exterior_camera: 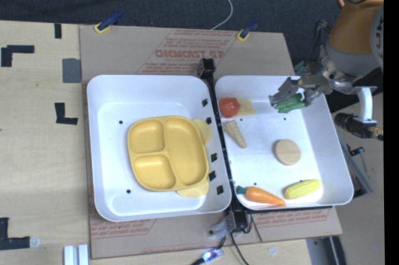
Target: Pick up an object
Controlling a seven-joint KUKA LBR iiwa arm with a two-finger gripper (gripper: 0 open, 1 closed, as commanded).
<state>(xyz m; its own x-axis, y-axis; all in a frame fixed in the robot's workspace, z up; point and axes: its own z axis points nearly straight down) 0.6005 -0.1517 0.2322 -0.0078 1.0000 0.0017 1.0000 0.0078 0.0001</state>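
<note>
My gripper (285, 100) hangs over the far right part of the right bin (324, 133), its dark fingers pointing left and down. A small green object (292, 105) shows between the fingertips, and the fingers are shut on it. Below it in the bin lie a red tomato (229, 106) on a pale yellow slice (247, 108), a tan cone (235, 133), a round beige biscuit (287, 151), a corn cob (302, 189) and an orange carrot (264, 196).
The left bin (109, 133) holds a yellow divided plate (168, 153) with a pale yellow piece (201, 130) tucked under its right edge. A black divider (216, 133) separates the bins. The arm's orange band (355, 27) stands at the right.
</note>
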